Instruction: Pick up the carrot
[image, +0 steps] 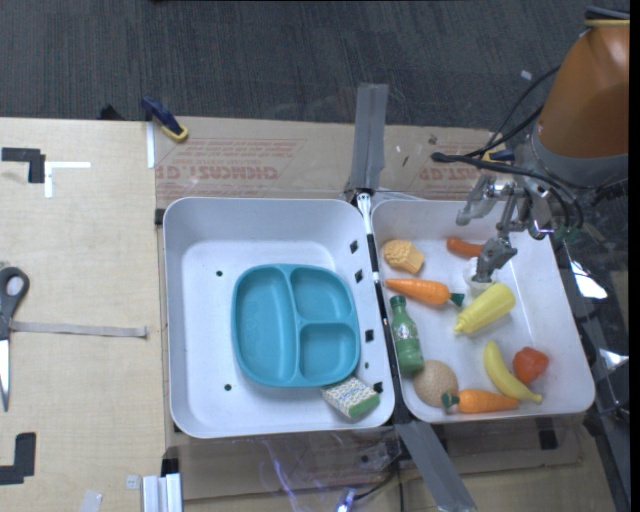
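Camera view, from above, at a slant.

Left bin (190, 330): shallow, white. Holds a teal divided plate (297, 325) with three compartments, lying flat near the middle. A sponge (351, 398), yellow-green with a patterned top, sits at the plate's lower right corner, near the bin's front wall.

Right bin (565, 300): shallow, white, set just beside the left bin. Contents:
- waffle-textured orange piece (403, 257), upper left
- carrot (420, 291), lying on its side just below that piece, green end pointing right
- green bottle (405, 336), along the left wall, just below the carrot
- corn cob (485, 308), yellow, tilted, centre
- small orange item (463, 246), upper centre, partly hidden by the gripper
- banana (503, 371), lower right
- red-orange rounded item (530, 364), just right of the banana
- tan round item (435, 382), near the front wall
- second carrot (483, 402), along the front wall, touching the tan round item

Gripper (489, 265): hangs over the upper part of the right bin, tip just above the corn cob's upper end. Whether it is apart or together cannot be told. Nothing visible clamped in it.

The first carrot lies left of and slightly below the gripper, apart from it; the second lies well apart, at the front wall.
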